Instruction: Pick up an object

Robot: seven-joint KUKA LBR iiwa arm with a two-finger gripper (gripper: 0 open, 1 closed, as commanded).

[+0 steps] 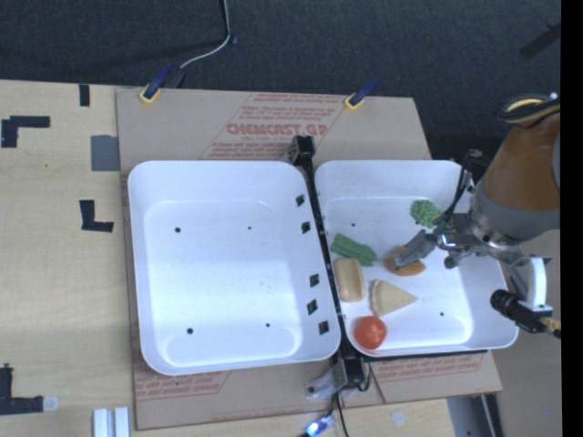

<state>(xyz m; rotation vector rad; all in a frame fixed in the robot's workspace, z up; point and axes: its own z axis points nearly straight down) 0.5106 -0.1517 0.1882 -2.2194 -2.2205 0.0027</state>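
The gripper (412, 248) hangs low in the right bin (455, 335), right over an orange-brown piece (405, 264) that lies just below-left of its tip. Whether the jaws are apart or together cannot be told. The broccoli (424, 212) sits just above.

arm (524, 176) in from right edge, orange band up top, grey wrist angled down-left. gripper (412, 248) extended left and low at mid-depth of the scene. can't tell the jaws' state from this angle.
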